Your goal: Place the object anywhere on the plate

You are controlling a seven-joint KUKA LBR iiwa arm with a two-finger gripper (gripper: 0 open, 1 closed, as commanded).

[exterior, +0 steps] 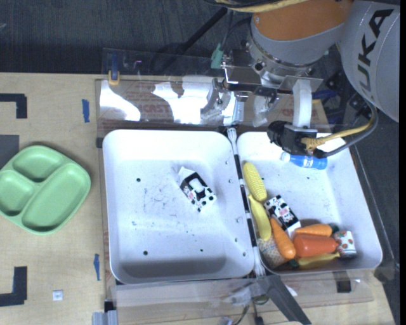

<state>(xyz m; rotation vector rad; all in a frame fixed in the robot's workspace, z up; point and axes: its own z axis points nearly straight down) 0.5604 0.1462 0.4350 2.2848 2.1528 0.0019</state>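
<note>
Object: we read the black-and-white cow toy point(198, 192) as the task's thing; it lies on its side on the floor of the left bin point(127, 209), right of centre and alone there.
Gripper: we see the gripper point(231, 108) above the back rims, about where the two bins meet. We cannot tell how far apart its fingers stand, and we see nothing between them.
Arm: the grey arm with its orange band point(298, 19) comes in at top right; a yellow cable point(336, 141) runs off a black fitting over the back of the right bin.
Right bin point(361, 190): we note a corn cob point(255, 181) by the dividing wall, a second black-and-white toy point(281, 212) just beside it, and a carrot point(283, 239) with other orange and red toy foods crowded into the front corner. A blue-and-white item point(306, 161) lies near the back wall.
Plate: the green divided plate point(41, 188) sits on the bench well left of the left bin, apart from the cow toy.
</note>
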